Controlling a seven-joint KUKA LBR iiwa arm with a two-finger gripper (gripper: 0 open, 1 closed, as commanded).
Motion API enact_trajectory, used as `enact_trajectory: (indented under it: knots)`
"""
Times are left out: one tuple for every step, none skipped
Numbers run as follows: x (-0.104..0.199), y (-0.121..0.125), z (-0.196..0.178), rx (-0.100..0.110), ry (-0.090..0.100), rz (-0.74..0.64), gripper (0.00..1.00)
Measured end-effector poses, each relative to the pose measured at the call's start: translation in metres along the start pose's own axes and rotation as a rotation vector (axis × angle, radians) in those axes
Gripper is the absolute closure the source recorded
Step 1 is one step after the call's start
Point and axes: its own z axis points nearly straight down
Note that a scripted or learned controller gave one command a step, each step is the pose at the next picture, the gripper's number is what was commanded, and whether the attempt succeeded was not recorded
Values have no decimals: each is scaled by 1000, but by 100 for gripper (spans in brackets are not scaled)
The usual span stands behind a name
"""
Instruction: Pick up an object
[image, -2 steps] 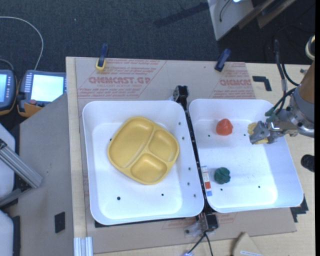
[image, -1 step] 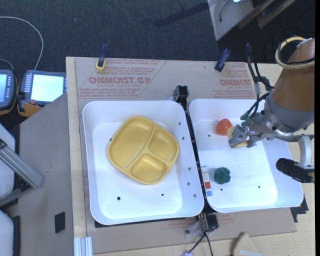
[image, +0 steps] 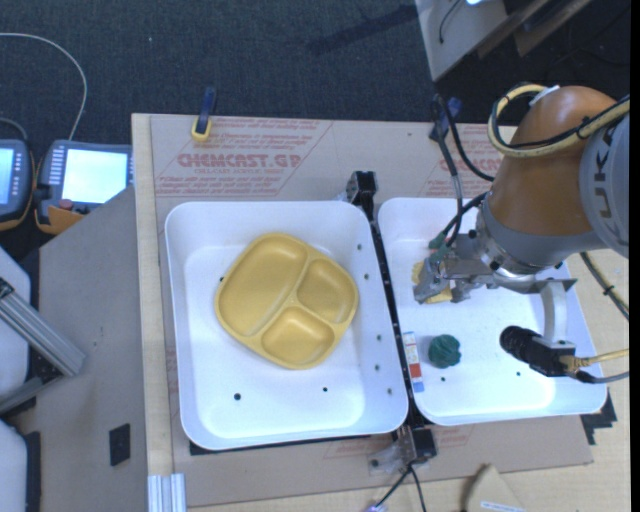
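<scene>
My gripper (image: 438, 284) hangs low over the upper left part of the right bin (image: 500, 395), under the grey and orange arm. A small yellowish object (image: 429, 294) lies right at the gripper's tip, partly hidden by it, and I cannot see whether it is held. A dark green lumpy object (image: 444, 350) sits on the bin floor a short way below the gripper, apart from it. A thin red, white and blue stick-like item (image: 412, 361) lies along the bin's left wall.
The left bin (image: 200, 390) holds a yellow divided plate (image: 288, 299) in its middle. A black cylinder with a yellow cable (image: 535, 351), attached to the arm, hangs over the right bin's right side. A black clamp (image: 361, 186) sits between the bins at the top.
</scene>
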Motion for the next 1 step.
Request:
enact_trajectory:
  knots:
    - [53, 11, 11, -3, -2, 1, 100]
